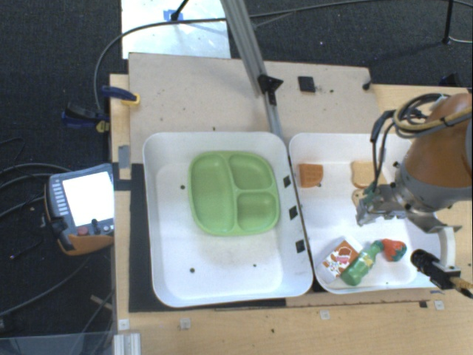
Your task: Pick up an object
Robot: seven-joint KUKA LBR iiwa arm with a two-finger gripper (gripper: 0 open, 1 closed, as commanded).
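The arm's wrist covers most of the gripper (367, 207), so I honestly can't tell its finger state. In the right bin (325, 272), the green bottle (360, 265) lies near the front, long axis slanting toward far-right, touching a strawberry (394, 249).

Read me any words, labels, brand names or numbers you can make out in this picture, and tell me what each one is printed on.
No text here is legible.
Small red-and-white printed carton in the right white bin: printing too blurred to read.
Green plastic bottle beside it: no readable label.
Grey handheld control pendant with a lit white screen left of the bench: screen washed out, nothing readable.
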